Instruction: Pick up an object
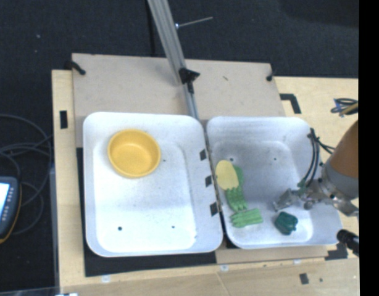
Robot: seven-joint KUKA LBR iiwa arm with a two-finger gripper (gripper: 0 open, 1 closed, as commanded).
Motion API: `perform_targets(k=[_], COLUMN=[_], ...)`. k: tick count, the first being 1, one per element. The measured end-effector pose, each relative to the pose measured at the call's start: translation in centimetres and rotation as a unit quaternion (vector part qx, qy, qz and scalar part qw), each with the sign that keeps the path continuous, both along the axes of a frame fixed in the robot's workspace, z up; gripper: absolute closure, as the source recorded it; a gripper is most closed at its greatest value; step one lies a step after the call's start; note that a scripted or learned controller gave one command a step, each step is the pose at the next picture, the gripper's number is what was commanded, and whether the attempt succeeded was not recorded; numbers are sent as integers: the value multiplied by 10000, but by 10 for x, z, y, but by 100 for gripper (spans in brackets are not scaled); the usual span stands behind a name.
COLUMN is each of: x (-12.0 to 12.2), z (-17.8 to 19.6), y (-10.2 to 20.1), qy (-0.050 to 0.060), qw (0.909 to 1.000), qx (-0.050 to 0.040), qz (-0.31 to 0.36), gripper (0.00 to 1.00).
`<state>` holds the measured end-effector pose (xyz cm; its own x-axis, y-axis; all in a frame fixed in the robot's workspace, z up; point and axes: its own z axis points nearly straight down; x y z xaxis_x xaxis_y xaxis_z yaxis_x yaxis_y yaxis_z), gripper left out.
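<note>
Claw (pixel 287 200) sits low in the right bin (pixel 257 128), near its right wall, arm coming in from the right edge. Finger state: can't tell, the metal bits at the tip blur into the bin floor at this resolution. Nothing visibly between them, so I wouldn't call anything grasped.

Closest candidate is the dark green object (pixel 286 222), just below and beside the claw tip on the bin floor near the front right corner. Looks apart from the claw, possibly touching at its top edge; view's too coarse to be sure.

Further left in the same bin: a light green ridged piece (pixel 246 217) lying flat near the front, another green ridged piece (pixel 235 197) above it, and a pale yellow rounded item (pixel 226 174) overlapping that one's upper end, all close to the divider side.

Left bin (pixel 97 227) holds a yellow bowl (pixel 134 153) in its upper left area, upright, well apart from the arm.

Progress judgement: approach done, arm is down at object level. Grasp and lift not yet done; every object appears to rest on a bin floor. Remaining: close on something, likely the dark green one, then raise it clear.
</note>
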<state>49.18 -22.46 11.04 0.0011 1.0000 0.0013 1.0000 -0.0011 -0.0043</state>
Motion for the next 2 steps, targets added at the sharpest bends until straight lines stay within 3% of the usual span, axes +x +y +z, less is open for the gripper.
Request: perform_targets(k=[1, 2], x=[2, 4], z=[13, 76], y=[-1, 1], qy=[-32, -51], qw=[10000, 10000], qx=[-9, -17], qz=[-5, 7], gripper=[100, 100])
